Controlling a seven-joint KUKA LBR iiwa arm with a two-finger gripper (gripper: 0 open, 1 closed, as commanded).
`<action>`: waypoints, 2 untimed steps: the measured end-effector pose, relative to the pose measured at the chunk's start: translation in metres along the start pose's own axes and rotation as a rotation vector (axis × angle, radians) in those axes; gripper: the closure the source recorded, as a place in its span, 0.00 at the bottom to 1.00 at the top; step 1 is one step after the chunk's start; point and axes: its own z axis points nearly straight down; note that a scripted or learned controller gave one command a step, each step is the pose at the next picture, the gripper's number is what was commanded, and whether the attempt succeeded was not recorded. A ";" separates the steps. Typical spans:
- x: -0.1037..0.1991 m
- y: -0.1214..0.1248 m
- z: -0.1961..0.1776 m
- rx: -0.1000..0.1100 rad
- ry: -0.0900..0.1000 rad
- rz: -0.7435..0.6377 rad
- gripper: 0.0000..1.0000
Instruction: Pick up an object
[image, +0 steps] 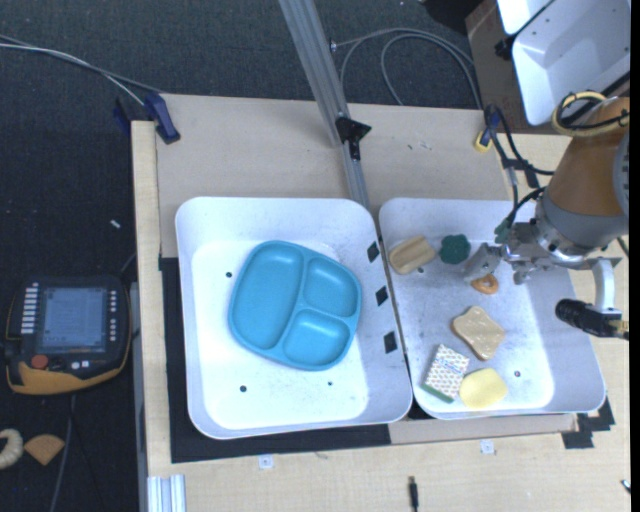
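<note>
My gripper (503, 266) hangs over the upper middle of the right bin (570, 395), open, with nothing between its fingers. A small orange-brown piece (485, 285) lies just below its left finger (486, 260). To the gripper's left sit a dark green lump (455, 248) and a tan bread-like piece (411, 254). Nearer the front lie a tan toast-shaped piece (477, 331), a checkered sponge (446, 372) and a yellow lump (483, 388).
The left bin (210, 400) holds a blue divided plate (295, 303). A metal pole (335, 100) slants across the bench towards the gap between the bins. A black part of the arm (590, 317) juts over the right bin's right side.
</note>
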 end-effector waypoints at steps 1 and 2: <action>0.001 0.001 0.051 -0.003 0.000 0.000 0.00; 0.000 0.002 0.036 -0.010 -0.004 0.001 1.00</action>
